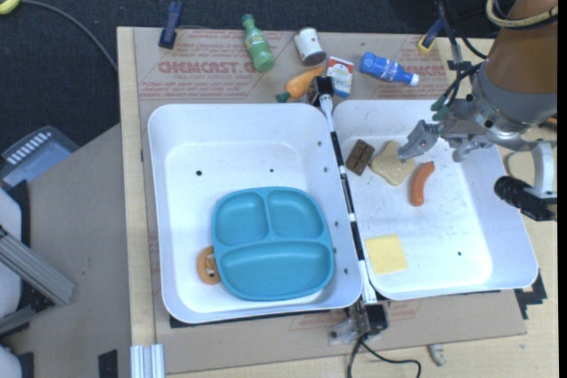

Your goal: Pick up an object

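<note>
While the task names no single object, the likeliest candidates lie in the right bin [496, 266], in the right half of the frame. A tan bread-like piece [388, 164] sits toward the bin's upper left, with a dark brown block [359, 157] just beside it on the left, close to the divider between the bins. An orange sausage-shaped piece [419, 183] lies just right of the bread, tilted nearly upright in the frame. A yellow square slice [386, 254] rests lower down, near the bin's bottom left.

The gripper [438, 139] hangs over the upper part of this bin, just above and right of the bread and sausage. Its two grey fingers appear spread apart, one reaching left toward the bread, and nothing is seen between them. The arm [523, 57], grey with an orange band, enters from the upper right.

The left bin [177, 190] holds a blue divided tray [273, 242] with a small orange-brown item [207, 266] at its lower left edge. Beyond the bins, along the top of the bench, lie a green bottle [258, 43], a blue bottle [388, 69], a small can [309, 45] and a carrot-like piece [301, 84].
</note>
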You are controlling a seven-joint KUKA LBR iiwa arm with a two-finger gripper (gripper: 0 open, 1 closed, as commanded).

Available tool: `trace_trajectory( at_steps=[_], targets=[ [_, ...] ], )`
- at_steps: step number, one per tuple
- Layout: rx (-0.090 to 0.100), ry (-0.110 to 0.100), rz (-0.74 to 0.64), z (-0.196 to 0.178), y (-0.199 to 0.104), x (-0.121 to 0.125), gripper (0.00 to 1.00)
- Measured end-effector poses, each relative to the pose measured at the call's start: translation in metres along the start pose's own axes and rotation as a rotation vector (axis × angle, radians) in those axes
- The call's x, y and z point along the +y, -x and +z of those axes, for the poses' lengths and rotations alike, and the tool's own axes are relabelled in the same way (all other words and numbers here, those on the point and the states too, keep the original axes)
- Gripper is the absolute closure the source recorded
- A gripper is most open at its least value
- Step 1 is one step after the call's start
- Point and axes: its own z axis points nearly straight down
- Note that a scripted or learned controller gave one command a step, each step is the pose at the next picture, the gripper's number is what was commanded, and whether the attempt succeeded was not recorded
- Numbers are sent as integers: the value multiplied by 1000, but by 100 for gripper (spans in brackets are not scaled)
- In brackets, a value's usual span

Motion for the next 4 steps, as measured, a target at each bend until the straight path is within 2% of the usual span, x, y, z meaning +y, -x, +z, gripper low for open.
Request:
trace_trajectory(
  at_steps=[1, 2, 3, 4],
  targets=[
    [1, -4, 1, 131, 55, 28, 0],
    [2, -3, 0, 153, 40, 26, 0],
    [1, 0, 0, 143, 41, 27, 100],
    [1, 2, -2, 52, -23, 31, 100]
  ],
)
